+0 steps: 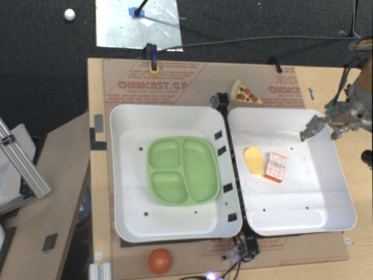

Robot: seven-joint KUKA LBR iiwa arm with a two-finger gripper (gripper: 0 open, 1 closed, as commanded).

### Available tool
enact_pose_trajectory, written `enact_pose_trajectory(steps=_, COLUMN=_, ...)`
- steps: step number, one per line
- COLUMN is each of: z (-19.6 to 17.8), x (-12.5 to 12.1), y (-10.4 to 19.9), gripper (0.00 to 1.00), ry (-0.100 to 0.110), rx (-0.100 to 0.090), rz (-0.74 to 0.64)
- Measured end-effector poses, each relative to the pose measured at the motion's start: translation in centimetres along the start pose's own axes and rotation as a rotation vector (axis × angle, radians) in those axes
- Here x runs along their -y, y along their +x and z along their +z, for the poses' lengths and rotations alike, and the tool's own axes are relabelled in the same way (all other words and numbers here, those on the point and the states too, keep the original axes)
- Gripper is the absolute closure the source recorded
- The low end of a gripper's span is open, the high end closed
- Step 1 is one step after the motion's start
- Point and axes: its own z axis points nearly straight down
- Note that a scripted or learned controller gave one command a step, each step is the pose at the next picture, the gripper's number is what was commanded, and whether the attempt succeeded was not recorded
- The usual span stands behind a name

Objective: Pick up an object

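In the right bin (pixel 326 214) lie a pale yellow, rounded object (pixel 253 160) and, just to its right, a small red and white packet (pixel 275 167). My gripper (pixel 324 128) hangs over the bin's far right corner, well to the upper right of both objects. Its two fingers stand spread apart, with nothing between them.
The left bin (pixel 125 214) holds a green divided tray (pixel 183 170). A toy pizza slice (pixel 246 94) lies on the bench behind the bins. An orange ball (pixel 159 261) rests in front of the left bin. A blue clamp (pixel 151 56) stands at the back.
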Motion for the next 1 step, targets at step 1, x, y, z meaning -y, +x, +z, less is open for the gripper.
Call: enact_pose_trajectory(steps=1, z=-0.82, x=-0.24, y=0.10, gripper=0.00, ry=-0.012, rx=0.002, rz=-0.004)
